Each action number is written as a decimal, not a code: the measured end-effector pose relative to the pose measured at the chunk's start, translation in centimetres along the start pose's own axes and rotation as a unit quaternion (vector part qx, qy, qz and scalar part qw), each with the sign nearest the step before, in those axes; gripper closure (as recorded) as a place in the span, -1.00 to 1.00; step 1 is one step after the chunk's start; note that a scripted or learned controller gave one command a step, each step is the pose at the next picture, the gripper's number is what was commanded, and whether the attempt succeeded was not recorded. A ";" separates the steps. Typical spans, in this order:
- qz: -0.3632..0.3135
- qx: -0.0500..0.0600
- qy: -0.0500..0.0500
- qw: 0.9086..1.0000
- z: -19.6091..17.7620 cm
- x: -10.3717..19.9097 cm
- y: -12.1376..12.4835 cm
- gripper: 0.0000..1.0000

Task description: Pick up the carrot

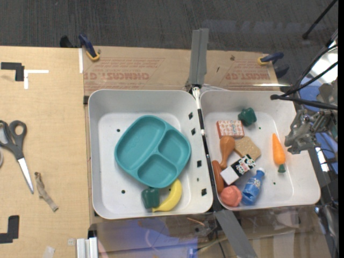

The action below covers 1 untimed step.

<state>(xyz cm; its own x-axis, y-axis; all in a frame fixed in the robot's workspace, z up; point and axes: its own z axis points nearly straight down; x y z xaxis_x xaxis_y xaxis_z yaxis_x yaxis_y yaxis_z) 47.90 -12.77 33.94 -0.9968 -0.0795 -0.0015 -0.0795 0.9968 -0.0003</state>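
The orange carrot [278, 149] lies lengthwise near the right wall of the right bin [301, 195], its green stub pointing toward the front. My gripper [297, 137] hangs at the bin's right rim, just to the right of the carrot and a little above it, apart from it. Cables and the wrist crowd the gripper.
The right bin also holds a green pepper [247, 115], a cracker box [230, 128], a drumstick [226, 147], toast [248, 147], a small carton [243, 166], a blue bottle [252, 186] and a red ball [231, 196]. In the left bin are a teal plate [153, 150] and a banana [171, 196].
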 end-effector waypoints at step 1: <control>0.000 0.000 -0.002 1.000 -0.9 -0.2 0.0 1.00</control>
<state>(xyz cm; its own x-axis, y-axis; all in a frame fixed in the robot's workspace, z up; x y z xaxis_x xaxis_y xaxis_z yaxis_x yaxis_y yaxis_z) 48.09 -12.78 34.87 -0.9968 -0.0793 -0.0052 -0.0793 0.9969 -0.0011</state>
